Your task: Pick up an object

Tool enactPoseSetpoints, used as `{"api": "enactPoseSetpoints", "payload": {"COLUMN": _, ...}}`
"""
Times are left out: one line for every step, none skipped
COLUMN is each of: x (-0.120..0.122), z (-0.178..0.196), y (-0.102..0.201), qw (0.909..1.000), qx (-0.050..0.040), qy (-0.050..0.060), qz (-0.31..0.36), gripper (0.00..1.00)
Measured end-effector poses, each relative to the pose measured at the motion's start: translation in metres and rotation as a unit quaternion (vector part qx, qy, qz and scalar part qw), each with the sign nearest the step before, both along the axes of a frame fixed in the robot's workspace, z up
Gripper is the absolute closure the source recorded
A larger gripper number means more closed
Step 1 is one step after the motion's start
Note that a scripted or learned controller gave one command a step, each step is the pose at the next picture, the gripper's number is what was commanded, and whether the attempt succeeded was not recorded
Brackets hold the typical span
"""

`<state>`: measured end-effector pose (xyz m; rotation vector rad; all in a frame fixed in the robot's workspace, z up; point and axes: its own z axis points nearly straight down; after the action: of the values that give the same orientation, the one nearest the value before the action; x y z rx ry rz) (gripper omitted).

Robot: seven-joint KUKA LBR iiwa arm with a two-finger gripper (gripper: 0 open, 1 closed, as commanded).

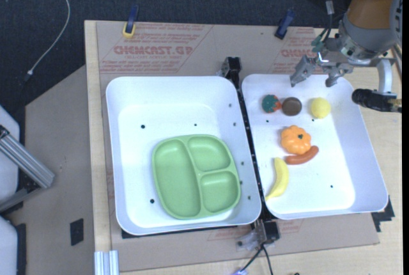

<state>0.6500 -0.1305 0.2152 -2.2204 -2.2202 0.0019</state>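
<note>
In the right bin [358, 158], a banana [278, 178] lies nearest at six o'clock, then a sausage [300, 156], a pumpkin [295, 138], and a far row. At twelve o'clock the gripper [316, 77] hovers spread wide, holding nothing.

Two bins side by side before me. Left bin [121, 139]: divided tray [195, 174] in near half. Right bin [358, 158]: three small round items in row at far end, pumpkin [295, 138] nearer, sausage [301, 156] touching its near side, banana [278, 178] nearest. My gripper [315, 77] over right bin's far edge.
</note>
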Motion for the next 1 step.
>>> {"api": "enactPoseSetpoints", "payload": {"x": 0.0003, "z": 0.0006, "y": 0.0, "qw": 1.0, "qx": -0.0001, "qy": -0.001, "qz": 0.0, "gripper": 0.0}}
